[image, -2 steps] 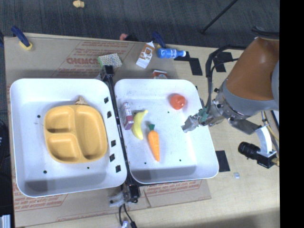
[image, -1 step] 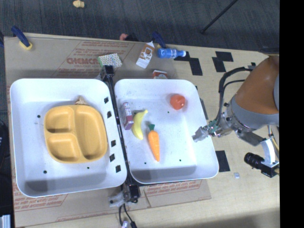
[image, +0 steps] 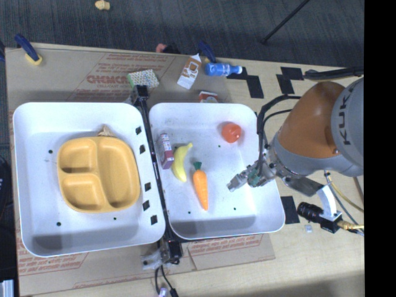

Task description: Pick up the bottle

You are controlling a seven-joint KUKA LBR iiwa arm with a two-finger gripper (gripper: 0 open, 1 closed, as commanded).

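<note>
Two shallow white bins sit side by side on the surface, their inner rims meeting along a dark seam with black clips. The left bin [image: 28, 184] holds one yellow divided plate [image: 98, 173], which fills most of its floor and leaves a band of bare white all round. The right bin [image: 247, 221] carries four things gathered toward its left and upper parts: one small maroon packet [image: 165, 151] against the left wall, one banana [image: 180, 161] just beside it, one carrot [image: 200, 189] just below the banana, and one red tomato [image: 231, 132] near the upper right corner. The lower right of this bin's floor is open, and the hand [image: 238, 181] hangs there over bare white, near the right rim, with the grey and orange arm [image: 315, 125] reaching in from the right; whether its fingers are spread or closed cannot be told, and nothing is seen between them. The one blue bottle [image: 221, 70] lies on its side outside both bins, on the surface beyond the far rim of the right bin, well apart from the hand and above it in the view. Near the bottle lie one small carton [image: 189, 72] and one patterned green packet [image: 143, 78].
</note>
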